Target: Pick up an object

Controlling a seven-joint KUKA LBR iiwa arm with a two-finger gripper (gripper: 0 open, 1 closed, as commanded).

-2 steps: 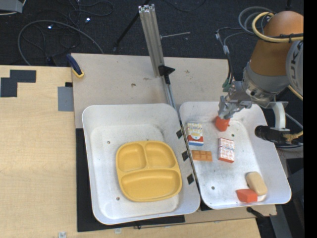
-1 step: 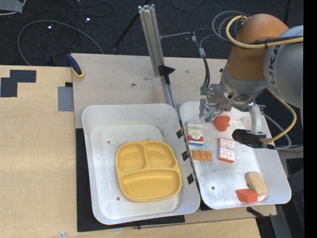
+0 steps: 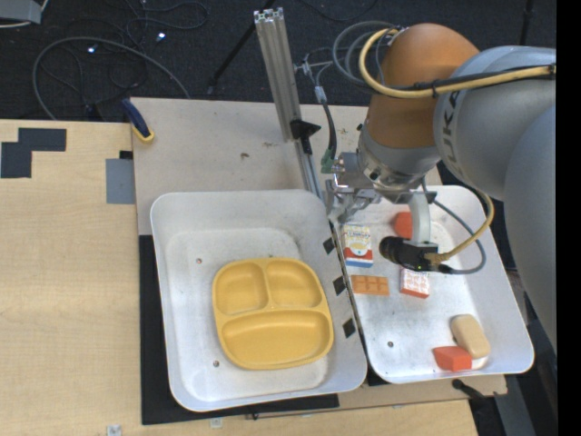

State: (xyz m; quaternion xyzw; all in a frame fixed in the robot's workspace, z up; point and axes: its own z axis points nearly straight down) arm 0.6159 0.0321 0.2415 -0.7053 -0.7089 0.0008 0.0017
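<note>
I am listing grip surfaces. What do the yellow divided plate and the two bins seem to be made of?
The yellow divided plate looks like moulded plastic, matte: uniform colour, rounded compartment ridges. The left bin and the right bin look like thin white plastic with a slight sheen and rounded rims; painted metal cannot be ruled out.

The yellow divided plate (image 3: 270,312) fills the left bin's (image 3: 172,243) middle; in the right bin (image 3: 495,334) small items crowd the arm's (image 3: 427,89) side, the near centre open
</note>
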